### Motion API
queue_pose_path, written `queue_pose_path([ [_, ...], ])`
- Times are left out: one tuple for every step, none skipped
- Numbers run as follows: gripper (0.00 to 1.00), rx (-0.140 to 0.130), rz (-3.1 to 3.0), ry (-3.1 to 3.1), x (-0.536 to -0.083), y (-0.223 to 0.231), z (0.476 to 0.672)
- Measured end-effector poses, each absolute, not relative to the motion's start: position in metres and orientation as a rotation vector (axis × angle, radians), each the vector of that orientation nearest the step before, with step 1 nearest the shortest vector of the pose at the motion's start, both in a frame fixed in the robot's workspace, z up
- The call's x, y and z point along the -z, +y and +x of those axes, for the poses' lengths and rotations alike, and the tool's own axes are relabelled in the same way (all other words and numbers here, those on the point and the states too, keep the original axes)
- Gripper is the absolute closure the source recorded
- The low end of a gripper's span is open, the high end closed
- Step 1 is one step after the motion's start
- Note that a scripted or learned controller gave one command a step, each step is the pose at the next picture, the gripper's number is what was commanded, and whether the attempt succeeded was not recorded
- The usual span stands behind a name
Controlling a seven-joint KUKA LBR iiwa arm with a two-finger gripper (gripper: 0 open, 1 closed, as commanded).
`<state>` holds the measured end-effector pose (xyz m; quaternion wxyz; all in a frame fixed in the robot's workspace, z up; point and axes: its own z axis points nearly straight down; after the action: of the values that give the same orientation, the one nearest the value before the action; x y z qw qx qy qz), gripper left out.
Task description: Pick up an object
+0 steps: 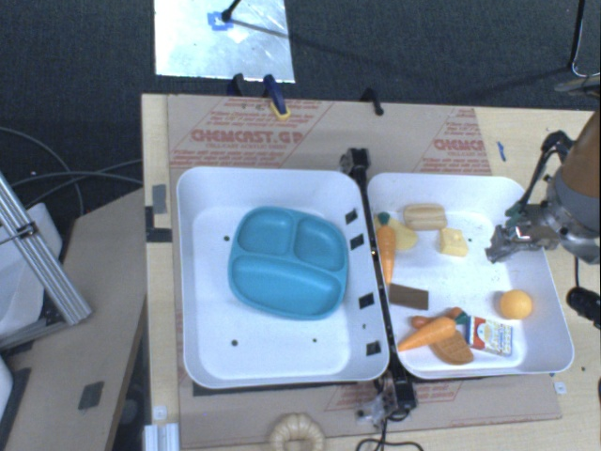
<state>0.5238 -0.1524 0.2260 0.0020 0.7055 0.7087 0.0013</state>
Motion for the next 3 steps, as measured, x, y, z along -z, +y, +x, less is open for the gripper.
queue_pose_path([
  [1.0, -0.003, 2.212, 2.23, -0.225, -0.108, 0.516],
  [1.0, -0.005, 2.21, 2.232, -0.233, -0.061, 0.516],
  [1.0, -0.004, 2.21, 2.234, -0.234, -0.005, 0.519],
])
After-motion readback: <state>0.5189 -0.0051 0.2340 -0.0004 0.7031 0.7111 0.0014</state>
